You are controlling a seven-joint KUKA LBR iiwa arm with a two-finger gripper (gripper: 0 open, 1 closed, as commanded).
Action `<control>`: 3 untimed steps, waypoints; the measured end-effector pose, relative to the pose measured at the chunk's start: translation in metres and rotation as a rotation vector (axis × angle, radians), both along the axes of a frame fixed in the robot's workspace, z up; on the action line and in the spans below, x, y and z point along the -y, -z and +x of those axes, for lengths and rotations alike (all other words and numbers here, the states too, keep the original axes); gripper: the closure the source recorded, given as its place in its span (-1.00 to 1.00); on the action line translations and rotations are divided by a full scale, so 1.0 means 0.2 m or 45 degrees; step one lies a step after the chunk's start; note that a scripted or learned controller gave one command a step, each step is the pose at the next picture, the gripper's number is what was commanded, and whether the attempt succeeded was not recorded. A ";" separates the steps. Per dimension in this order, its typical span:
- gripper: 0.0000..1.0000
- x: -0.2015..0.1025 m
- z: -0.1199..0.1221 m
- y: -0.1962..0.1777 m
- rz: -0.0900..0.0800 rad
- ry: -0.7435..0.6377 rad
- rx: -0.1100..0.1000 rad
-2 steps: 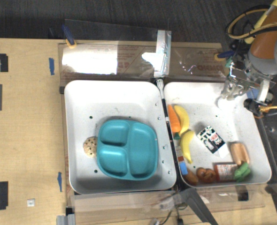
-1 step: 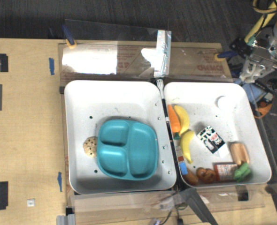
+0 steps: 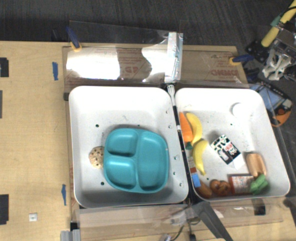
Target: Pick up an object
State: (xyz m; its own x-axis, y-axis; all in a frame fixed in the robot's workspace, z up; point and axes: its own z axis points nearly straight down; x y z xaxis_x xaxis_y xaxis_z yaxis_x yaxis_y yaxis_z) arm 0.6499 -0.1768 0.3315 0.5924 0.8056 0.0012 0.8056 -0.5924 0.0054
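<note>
The left bin (image 3: 83, 104) holds a teal divided plate (image 3: 136, 159) with a speckled round cookie (image 3: 96, 156) touching its left side. In the right bin (image 3: 248, 109), two yellow bananas (image 3: 200, 156) and an orange carrot-like piece (image 3: 186, 129) lie along the left wall. A black-and-white small box (image 3: 225, 148) sits near the middle. Along the front wall lie a brown lumpy item (image 3: 215, 187), a red-brown packet (image 3: 240, 183), a green piece (image 3: 259, 185) and a tan cylinder (image 3: 255, 163).
A clear plastic sheet and a metal upright (image 3: 174, 54) stand behind the bins. Cables and white hardware (image 3: 283, 59) crowd the top right corner. Brown board (image 3: 22, 149) lies to the left of the bins.
</note>
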 end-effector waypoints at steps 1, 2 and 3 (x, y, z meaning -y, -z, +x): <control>1.00 0.17 0.08 -0.26 -0.002 -0.130 -0.002; 1.00 0.07 -0.10 0.99 0.008 -0.093 -0.022; 1.00 0.13 0.04 0.60 -0.001 -0.105 0.002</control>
State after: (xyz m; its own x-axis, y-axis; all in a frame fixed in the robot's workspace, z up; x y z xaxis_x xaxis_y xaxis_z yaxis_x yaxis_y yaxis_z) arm 0.6574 -0.2033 0.2119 0.5237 0.8519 0.0017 0.8518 -0.5237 0.0071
